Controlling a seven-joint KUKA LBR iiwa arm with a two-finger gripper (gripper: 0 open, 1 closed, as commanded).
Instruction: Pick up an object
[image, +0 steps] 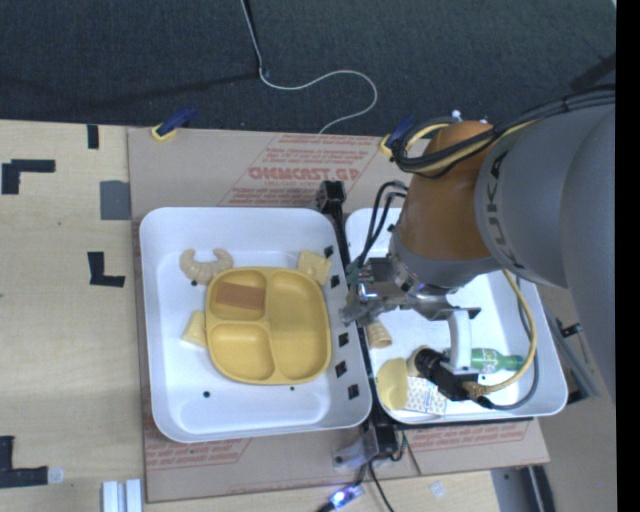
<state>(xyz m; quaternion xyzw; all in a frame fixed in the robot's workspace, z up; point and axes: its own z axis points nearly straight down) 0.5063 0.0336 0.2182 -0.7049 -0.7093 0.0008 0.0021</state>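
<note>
- Objects for picking lie in both white bins; the left bin (160, 300), in the centre-left of the frame, holds most of them.
- At its middle sits a yellow divided tray (270, 325), with a brown patch in its upper-left compartment.
- A tan curved piece (203, 265) lies just above the tray's upper-left corner, a pale yellow wedge (195, 329) touches its left edge, and another pale piece (313, 264) peeks out at its upper-right corner.
- Right of the divider, the right bin (545, 395) sits largely under the arm (450, 215), which covers its upper part.
- The gripper (372, 300) hangs over that bin's left edge, just above a small tan piece (377, 334); whether its fingers are spread or closed cannot be told.
- Lower in the right bin lie a yellow round item (393, 378), a white patterned packet (427, 400), and a green bottle (492, 358) further right.
</note>
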